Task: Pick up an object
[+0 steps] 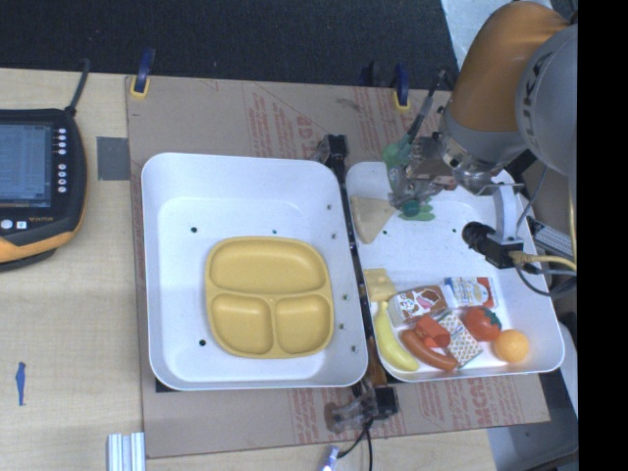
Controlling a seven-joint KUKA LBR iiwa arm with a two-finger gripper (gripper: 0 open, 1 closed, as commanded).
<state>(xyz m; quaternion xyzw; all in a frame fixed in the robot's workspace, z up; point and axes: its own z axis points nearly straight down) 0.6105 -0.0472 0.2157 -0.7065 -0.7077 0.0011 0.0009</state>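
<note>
The gripper, whether open or closed I cannot tell, hangs over the right bin near the light, stiff-looking wedge, best pinched across its flat sides.

We find red print along the cardboard sheet under the bins and on a small packet; none of it can be read.

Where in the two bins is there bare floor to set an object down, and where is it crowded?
Left bin: a bare strip rings the yellow tray, widest behind it. Right bin: bare floor mid-bin, between the tool and the food pile. Its near end is crowded: banana, orange, packets.
</note>
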